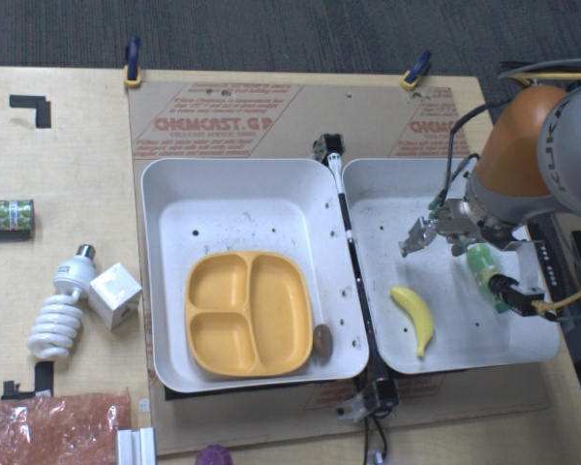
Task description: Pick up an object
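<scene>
Banana lies loose in the right bin, pincer poised above and to its left

Two shallow white plastic bins sit side by side on a brown board printed with red lettering. The left bin (pixel 165 211) holds a smooth yellow-orange divided plate (pixel 249 313) with three rounded compartments, and a small brown oval lump (pixel 322 340) rests just beside the plate's right edge. The right bin (pixel 378 201) holds a curved yellow banana (pixel 415 319), lying near the front wall. A green, glossy bottle-like object (pixel 484 265) lies by the arm's wrist, partly hidden. The metal gripper (pixel 416 237) hangs over the bin floor, beyond the banana and apart from it, with nothing seen between its fingers; how far they are parted cannot be told. Outside the bins, on the pale wooden bench (pixel 58 192), lie a white spiral bulb (pixel 60 313), a white cube (pixel 115 294) and a small green can (pixel 11 217)
</scene>
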Robot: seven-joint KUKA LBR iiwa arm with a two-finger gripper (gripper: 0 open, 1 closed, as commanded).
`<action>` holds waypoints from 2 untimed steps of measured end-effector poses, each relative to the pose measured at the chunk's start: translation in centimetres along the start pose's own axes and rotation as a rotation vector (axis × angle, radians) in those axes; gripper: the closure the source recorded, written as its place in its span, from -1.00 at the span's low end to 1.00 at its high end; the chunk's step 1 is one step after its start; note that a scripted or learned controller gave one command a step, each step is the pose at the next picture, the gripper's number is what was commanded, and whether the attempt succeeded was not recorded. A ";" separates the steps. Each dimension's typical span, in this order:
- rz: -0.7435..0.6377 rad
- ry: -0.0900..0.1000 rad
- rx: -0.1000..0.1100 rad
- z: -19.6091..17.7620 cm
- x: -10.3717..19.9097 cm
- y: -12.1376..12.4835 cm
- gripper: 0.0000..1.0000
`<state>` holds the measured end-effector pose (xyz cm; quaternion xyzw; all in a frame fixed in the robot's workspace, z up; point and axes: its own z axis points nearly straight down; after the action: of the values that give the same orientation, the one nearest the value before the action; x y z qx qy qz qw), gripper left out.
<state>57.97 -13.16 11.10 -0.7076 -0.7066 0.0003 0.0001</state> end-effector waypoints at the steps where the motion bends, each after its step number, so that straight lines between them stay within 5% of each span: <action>1: 0.001 0.000 0.000 1.9 2.8 -4.5 -1.00; 2: 0.003 0.000 -0.002 0.9 2.7 -4.4 1.00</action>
<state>53.58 -10.46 10.21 -0.7087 -0.7055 -0.0002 -0.0007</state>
